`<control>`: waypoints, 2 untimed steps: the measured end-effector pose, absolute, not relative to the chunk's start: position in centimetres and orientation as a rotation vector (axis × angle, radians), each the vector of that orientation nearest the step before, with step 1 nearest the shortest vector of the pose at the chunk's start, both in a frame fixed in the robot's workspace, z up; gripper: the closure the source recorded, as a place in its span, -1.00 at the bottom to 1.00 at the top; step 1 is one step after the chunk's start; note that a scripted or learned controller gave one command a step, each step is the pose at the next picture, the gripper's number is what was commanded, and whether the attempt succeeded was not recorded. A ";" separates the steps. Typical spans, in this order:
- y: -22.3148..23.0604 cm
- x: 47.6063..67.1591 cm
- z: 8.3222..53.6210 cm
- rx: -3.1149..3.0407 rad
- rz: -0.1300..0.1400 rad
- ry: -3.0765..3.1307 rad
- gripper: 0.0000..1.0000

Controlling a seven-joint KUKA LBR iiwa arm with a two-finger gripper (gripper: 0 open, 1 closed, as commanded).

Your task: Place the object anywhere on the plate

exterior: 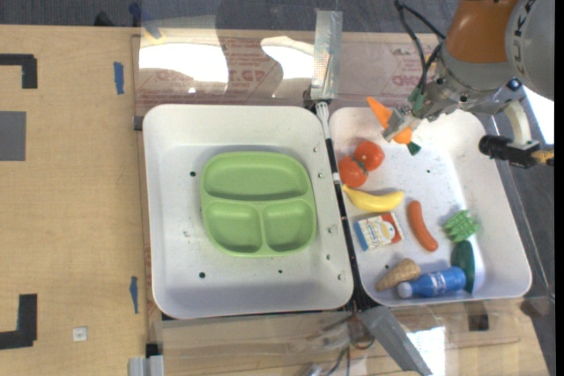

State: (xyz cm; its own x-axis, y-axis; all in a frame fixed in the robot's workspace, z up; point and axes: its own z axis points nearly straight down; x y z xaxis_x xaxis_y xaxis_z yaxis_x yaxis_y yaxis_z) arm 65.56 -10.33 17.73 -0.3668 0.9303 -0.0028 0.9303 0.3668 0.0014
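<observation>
On a tan worktop, the end effector grips an orange carrot above the right bin; the green plate, at eight o'clock, awaits delivery.

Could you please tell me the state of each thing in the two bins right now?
Plate: in left bin, nothing on it.
Carrot: at gripper, above right bin's far edge.
Tomatoes: lying in right bin.
Banana: lying flat.
Sausage: lying flat.
Bottle: on its side.
</observation>
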 end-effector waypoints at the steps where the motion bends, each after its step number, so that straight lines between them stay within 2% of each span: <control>1: -1.7 62.2 22.7 2.040 0.003 2.390 1.00; 2: 9.8 57.4 18.8 2.212 -0.005 2.240 1.00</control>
